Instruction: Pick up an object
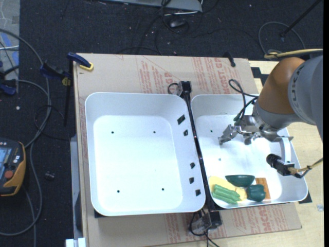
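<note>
Several small objects lie bunched at the near end of the right bin (216, 107): a light green ridged piece (225, 193), a yellow flat piece (218, 182), a dark green rounded piece (240, 179), a teal lump (256, 192) and an orange-brown block (261, 182). My gripper (236, 138) hovers over the middle of the right bin, well behind that cluster. Its fingers are spread apart, open, with nothing between them. The grey arm with its orange band (280, 81) comes in from the right.
The left bin (97, 104) sits beside the right one, divided from it by a black bar with clips (193, 148). A black fitting with a cable (280, 163) hangs over the right bin's right rim. Both bins rest on a cardboard sheet (133, 68).
</note>
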`<state>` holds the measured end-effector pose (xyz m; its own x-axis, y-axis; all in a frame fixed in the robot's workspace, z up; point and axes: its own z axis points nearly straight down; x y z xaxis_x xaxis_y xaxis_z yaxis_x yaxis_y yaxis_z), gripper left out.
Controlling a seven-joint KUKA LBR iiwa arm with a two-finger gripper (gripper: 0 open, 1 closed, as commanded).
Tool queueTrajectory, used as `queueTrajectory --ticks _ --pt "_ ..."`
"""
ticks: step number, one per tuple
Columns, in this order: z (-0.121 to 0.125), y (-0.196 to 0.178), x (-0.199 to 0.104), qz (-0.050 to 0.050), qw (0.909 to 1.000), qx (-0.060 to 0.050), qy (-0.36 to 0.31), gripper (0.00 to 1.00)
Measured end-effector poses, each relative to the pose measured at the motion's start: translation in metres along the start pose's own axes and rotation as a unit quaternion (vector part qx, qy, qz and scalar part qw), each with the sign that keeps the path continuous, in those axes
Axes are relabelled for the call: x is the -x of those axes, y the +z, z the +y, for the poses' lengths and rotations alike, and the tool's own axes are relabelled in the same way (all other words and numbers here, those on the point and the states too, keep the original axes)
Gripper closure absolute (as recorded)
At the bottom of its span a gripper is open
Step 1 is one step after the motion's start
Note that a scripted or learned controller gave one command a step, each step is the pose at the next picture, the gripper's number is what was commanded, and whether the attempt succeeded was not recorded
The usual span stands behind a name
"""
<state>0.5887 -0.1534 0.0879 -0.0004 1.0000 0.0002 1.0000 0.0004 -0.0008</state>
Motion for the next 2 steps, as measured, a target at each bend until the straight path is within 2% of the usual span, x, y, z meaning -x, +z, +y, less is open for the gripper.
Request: queueTrajectory --ticks 1,2 --pt "0.001 -0.011 0.000 0.000 1.0000 0.001 0.000 1.00" --pt "-0.005 -0.070 -0.003 -0.001 1.0000 0.003 0.000 1.00"
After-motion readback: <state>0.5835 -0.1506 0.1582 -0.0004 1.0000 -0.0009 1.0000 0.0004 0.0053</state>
